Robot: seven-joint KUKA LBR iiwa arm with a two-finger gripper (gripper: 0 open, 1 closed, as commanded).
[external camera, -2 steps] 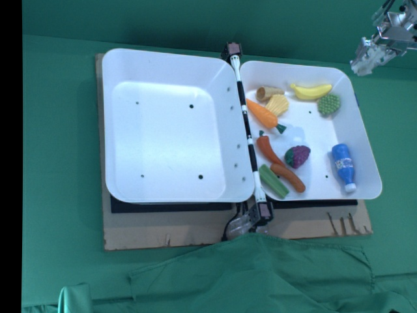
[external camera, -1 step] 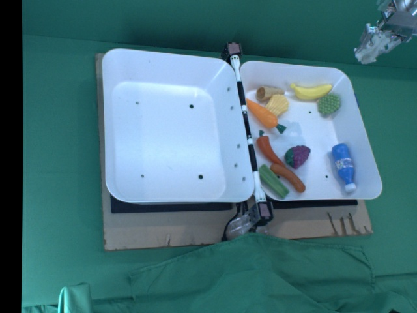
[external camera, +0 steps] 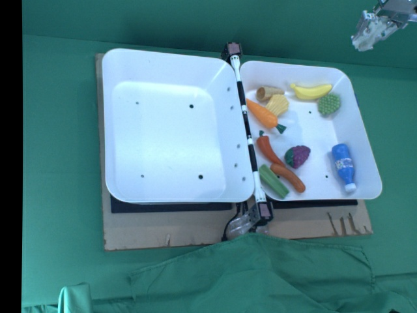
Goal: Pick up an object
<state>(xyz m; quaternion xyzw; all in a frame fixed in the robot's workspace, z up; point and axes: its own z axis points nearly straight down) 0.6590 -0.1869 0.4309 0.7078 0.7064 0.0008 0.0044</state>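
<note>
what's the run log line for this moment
phase: pre-grasp | gripper: high, beyond right bin far corner | held: nothing | toys: in right bin

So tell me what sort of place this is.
Probably a robot grasping test bench, not a kitchen: two shallow white bins on cardboard over green cloth, toy food such as a banana and carrot, and a gripper overhead.

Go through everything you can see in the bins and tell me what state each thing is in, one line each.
Two-finger gripper: raised, past the right bin's far corner.
Blue plastic bottle: lying flat, cap toward the near wall.
Yellow toy banana: lying by the far wall.
Orange toy carrot: lying flat.
Purple toy grapes: resting mid-bin.
Green toy cucumber: lying beside the divider.
</note>
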